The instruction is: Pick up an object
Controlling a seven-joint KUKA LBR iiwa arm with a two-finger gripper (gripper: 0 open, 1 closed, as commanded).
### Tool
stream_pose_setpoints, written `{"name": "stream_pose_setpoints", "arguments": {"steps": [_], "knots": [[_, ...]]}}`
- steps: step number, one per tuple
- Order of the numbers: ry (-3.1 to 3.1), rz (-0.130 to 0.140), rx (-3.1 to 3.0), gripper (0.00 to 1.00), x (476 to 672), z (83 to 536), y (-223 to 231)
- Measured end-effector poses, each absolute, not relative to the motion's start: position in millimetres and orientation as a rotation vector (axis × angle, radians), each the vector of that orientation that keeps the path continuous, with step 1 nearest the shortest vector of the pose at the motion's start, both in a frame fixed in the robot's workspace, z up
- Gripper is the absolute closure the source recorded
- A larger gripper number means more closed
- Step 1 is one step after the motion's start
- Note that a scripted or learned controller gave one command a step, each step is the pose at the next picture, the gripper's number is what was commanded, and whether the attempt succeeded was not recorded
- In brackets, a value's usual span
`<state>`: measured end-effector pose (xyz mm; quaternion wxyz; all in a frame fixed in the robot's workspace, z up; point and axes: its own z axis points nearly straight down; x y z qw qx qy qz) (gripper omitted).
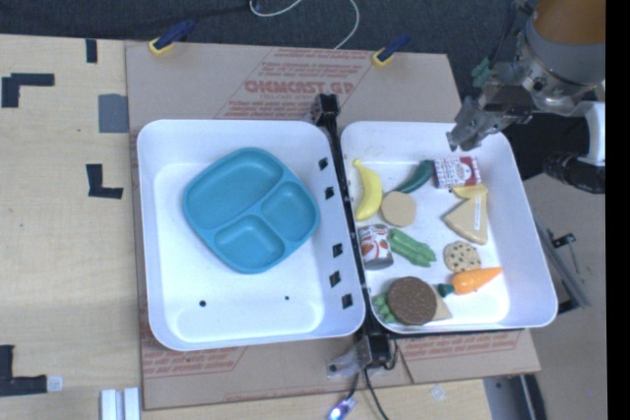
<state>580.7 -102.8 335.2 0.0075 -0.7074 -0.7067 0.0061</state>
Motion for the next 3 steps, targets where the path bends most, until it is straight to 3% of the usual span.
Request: {"name": "stream_pose_setpoints", "arguments": {"steps": [1,2,3], "knots": [[-2.219,0.012,-2.208,1.0,563.6,246.2,-49.1],[-2.234,-0.014,-2.22,1.0,547.7,389.2,-15.2],[-2.231,-0.004,-2.211,1.0,514.2,414.8,48.1]]}}
